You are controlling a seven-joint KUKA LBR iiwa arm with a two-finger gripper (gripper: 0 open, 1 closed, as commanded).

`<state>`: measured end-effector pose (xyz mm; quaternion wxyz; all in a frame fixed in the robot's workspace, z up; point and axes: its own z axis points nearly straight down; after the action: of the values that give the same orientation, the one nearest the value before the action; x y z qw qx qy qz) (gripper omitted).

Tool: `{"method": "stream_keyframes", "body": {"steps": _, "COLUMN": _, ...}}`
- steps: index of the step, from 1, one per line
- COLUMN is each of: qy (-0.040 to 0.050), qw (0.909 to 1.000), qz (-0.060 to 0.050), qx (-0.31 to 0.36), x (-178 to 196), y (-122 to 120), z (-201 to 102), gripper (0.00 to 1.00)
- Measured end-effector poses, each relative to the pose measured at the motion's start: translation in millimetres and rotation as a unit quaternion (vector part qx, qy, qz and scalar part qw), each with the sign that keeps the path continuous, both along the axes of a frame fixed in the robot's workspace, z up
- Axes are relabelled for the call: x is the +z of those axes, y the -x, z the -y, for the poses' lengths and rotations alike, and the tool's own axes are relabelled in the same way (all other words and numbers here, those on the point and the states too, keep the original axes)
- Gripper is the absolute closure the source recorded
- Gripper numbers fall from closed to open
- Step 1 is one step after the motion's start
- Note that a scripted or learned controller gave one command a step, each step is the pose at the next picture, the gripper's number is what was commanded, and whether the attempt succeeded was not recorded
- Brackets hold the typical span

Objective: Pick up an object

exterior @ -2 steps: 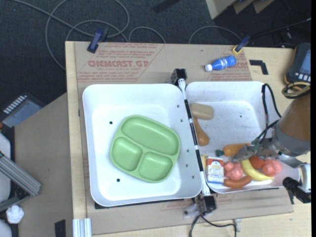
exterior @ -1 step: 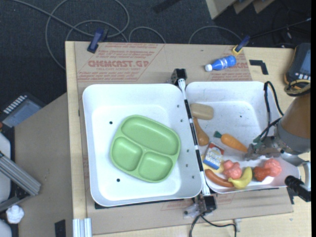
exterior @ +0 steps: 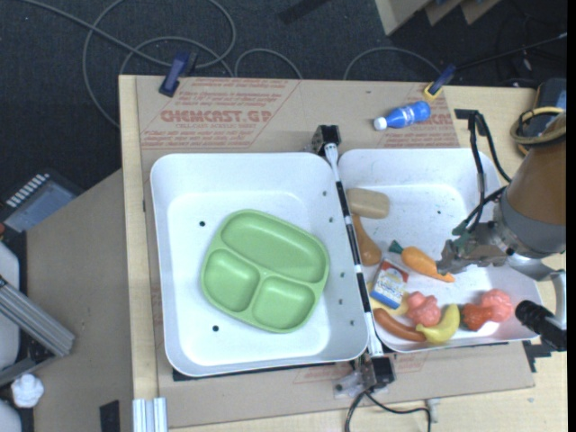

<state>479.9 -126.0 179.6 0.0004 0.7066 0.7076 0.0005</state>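
Note:
The right bin (exterior: 423,169) holds several toy foods: a tan bread piece (exterior: 368,203), an orange carrot (exterior: 423,261), a small printed packet (exterior: 390,285), a pink piece (exterior: 424,309), a yellow banana (exterior: 441,327), a red sausage (exterior: 396,324) and a red lumpy piece (exterior: 490,307). An orange stick (exterior: 364,241) lies along the bin's left wall. My gripper (exterior: 447,264) hangs low over the right bin, its tip right at the carrot's right end. The grey wrist above hides the fingers.
The left bin (exterior: 180,205) holds a green three-compartment tray (exterior: 265,269). A blue and white bottle (exterior: 402,116) lies on the cardboard behind the right bin. Clamps sit between the bins at back (exterior: 326,138) and front (exterior: 373,372). Cables run along the right.

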Motion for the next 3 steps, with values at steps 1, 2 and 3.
{"method": "stream_keyframes", "body": {"steps": 1, "qy": 0.0001, "qw": 1.0000, "qz": -0.001, "qx": -0.001, "x": -0.4, "y": 0.5, "z": 0.5, "gripper": 0.00}}
{"method": "stream_keyframes", "body": {"steps": 2, "qy": 0.0007, "qw": 1.0000, "qz": -0.001, "qx": -0.001, "x": -87.7, "y": -61.3, "z": 26.8, "gripper": 0.00}}
{"method": "stream_keyframes", "body": {"steps": 3, "qy": 0.0016, "qw": 1.0000, "qz": 0.001, "qx": 0.000, "x": -77.1, "y": -62.4, "z": 26.9, "gripper": 1.00}}
